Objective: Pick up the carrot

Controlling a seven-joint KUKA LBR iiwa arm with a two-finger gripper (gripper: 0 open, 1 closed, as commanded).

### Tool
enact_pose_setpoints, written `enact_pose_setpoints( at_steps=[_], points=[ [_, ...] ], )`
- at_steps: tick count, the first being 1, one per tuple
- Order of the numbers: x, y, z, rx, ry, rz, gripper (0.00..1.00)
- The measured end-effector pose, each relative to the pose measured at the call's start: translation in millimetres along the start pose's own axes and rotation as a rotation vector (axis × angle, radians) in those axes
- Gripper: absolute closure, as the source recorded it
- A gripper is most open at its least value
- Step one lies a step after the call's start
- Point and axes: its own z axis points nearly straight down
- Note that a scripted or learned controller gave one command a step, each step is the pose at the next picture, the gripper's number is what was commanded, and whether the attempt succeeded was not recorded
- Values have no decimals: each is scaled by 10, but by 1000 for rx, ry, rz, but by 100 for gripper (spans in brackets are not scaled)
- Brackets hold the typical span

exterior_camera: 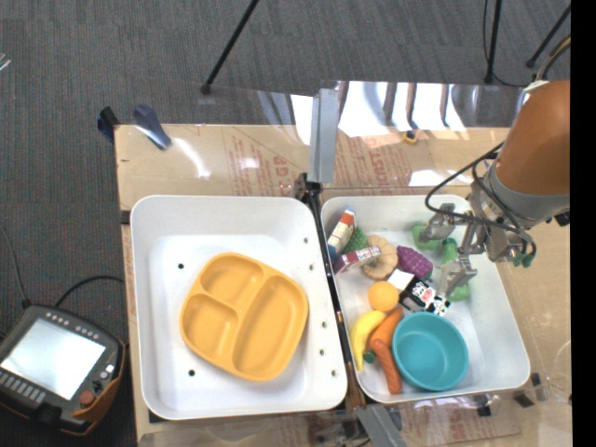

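Observation:
The carrot is orange and lies slanted in the right bin, wedged between a yellow banana and a teal bowl. My gripper hangs over the upper right part of that bin, well up and right of the carrot. Its fingers are spread apart with nothing between them, above a green toy.
The right bin also holds an orange fruit, a purple item, a doughnut-shaped piece, a small bottle and a black-and-white carton. A yellow divided plate lies in the left bin.

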Motion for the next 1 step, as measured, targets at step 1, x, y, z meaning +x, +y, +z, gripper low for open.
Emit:
enact_pose_setpoints(
  at_steps=[1],
  points=[
    [-156,505,1057,-3,9,95,0]
  ],
)
